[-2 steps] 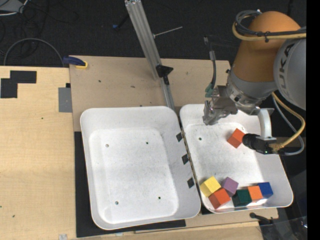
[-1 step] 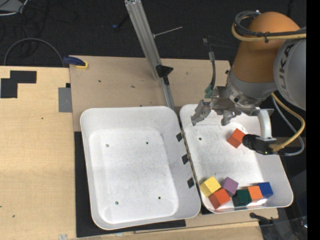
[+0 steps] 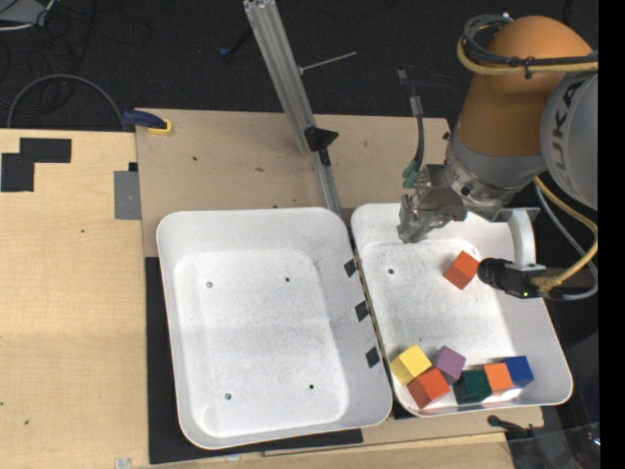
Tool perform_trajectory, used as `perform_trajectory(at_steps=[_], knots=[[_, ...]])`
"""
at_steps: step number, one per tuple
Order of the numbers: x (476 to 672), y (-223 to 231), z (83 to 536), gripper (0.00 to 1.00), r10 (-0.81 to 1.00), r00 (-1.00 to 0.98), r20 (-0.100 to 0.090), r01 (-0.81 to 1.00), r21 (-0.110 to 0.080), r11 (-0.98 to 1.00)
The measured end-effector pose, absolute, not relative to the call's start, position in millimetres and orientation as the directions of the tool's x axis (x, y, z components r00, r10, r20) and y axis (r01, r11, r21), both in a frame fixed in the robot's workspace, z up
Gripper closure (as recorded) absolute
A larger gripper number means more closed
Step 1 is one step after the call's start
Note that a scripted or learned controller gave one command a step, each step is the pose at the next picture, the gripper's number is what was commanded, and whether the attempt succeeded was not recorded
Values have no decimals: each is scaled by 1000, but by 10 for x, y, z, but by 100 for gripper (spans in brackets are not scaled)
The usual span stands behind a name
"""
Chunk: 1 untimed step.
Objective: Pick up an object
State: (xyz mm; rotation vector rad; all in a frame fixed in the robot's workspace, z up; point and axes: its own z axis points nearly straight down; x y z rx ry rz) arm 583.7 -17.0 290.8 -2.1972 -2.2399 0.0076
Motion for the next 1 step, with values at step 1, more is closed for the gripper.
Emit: perform_trajectory(at_steps=[1], knots=[[5835, -157, 2903, 0, 1000, -24, -1, 1000, -8, 24]])
